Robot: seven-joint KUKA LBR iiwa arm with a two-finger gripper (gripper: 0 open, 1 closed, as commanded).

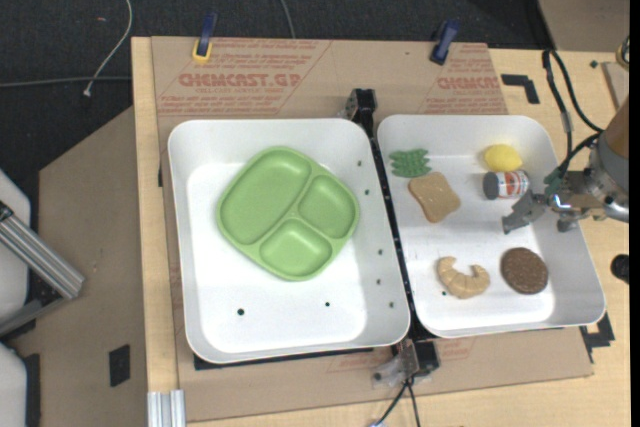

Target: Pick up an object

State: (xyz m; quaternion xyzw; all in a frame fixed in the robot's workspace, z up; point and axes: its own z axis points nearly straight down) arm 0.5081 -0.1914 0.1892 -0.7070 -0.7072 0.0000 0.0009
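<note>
A: Six loose pieces on offer in the right-hand shallow white bin [575, 310]. Nearest candidate: small cylindrical can with red-and-white label [505, 184], lying on its side, upper right part of the bin. Short, rounded, likely to roll if nudged along its side.

B: Noted. Just above it, touching or nearly so: yellow lemon-shaped toy [502, 157]. Left of both: tan slice-of-bread toy [434, 197], with green leafy toy piece [408, 161] at its upper corner. Lower down: pale croissant-shaped toy [463, 277] and round dark-brown cookie-like disc [524, 270], apart from each other.

A: State of the two-finger gripper [527, 213]?

B: Poised just right of and below the can, above the disc. Dark fingers spread somewhat, nothing between them. Empty, as far as visible.

A: Step in hand, by judgement: approach, pre-grasp. Nothing lifted yet.

B: Agreed. Next move, probably: shift up and left over the can, line fingers across the short round body, descend, close. Risk: can rolling away toward the lemon, or fingers catching both at once.

A: Alternative: straight down onto the disc. Flat, low, hard to pinch off the floor.

B: Elsewhere: light-green three-compartment plastic plate [288, 212] alone in the left-hand shallow white bin [200, 315]. Well clear of the gripper; not in play.
</note>
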